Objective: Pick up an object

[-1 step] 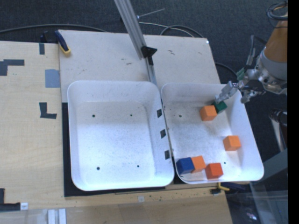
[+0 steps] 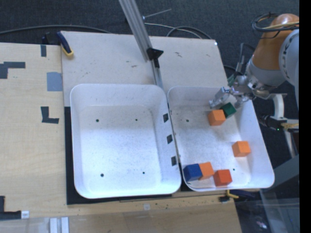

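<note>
Two blocks sit right at the gripper (image 2: 224, 99) in the far part of the right bin (image 2: 257, 144): an orange block (image 2: 216, 117) just nearer than the fingertips and a green block (image 2: 229, 110) touching its right side, close under the fingers. Whether the gripper is open or closed can't be told. Nothing visibly held. Other blocks lie well nearer, so the likely pick is straight below the gripper.

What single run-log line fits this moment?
arm: over right bin | hand: above green block, beside orange block | lifted: nothing seen
</note>
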